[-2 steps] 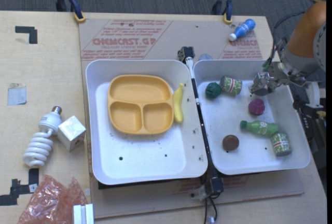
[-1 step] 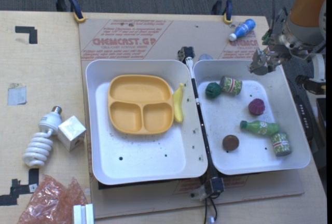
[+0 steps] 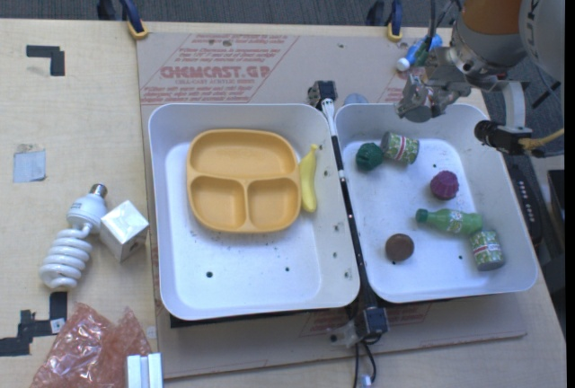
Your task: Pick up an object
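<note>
The right bin (image 3: 503,283) holds a small green-labelled can (image 3: 401,146) lying next to a dark green lump (image 3: 368,156), a purple ball (image 3: 444,185), a green bottle (image 3: 448,220), a second can (image 3: 486,249) and a brown ball (image 3: 399,246). My gripper (image 3: 419,105) hangs over the bin's far edge, just above and behind the first can, with nothing seen between its fingers. In the left bin (image 3: 180,278) lie a yellow divided tray (image 3: 243,179) and a banana (image 3: 308,181) beside it.
A spiral light bulb (image 3: 72,241), a white cube (image 3: 124,229) and a crumpled pink bag (image 3: 90,348) lie on the bench left of the bins. Blue clamps (image 3: 132,15) hold the board's far edge.
</note>
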Controlling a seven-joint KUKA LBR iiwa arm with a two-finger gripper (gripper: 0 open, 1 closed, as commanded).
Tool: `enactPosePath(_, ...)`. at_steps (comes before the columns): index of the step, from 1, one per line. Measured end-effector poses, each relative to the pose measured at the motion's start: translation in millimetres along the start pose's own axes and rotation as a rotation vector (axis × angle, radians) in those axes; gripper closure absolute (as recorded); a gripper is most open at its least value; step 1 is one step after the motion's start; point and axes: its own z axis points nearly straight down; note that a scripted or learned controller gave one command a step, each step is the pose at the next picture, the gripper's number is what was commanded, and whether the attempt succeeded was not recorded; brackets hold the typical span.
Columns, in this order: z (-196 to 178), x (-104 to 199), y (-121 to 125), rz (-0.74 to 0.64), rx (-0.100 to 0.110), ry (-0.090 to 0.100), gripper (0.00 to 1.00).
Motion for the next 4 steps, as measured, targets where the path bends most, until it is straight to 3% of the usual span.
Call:
enactPosePath(1, -86, -15, 0, 0.001, 0.000, 0.000, 1.00)
enactPosePath(2, -13, 24, -12, 0.000, 0.001, 0.000, 1.00)
enactPosePath(3, -82, -3, 0, 0.003, 0.000, 0.000, 1.00)
enactPosePath(4, -56, -8, 0, 0.003, 0.002, 0.000, 1.00)
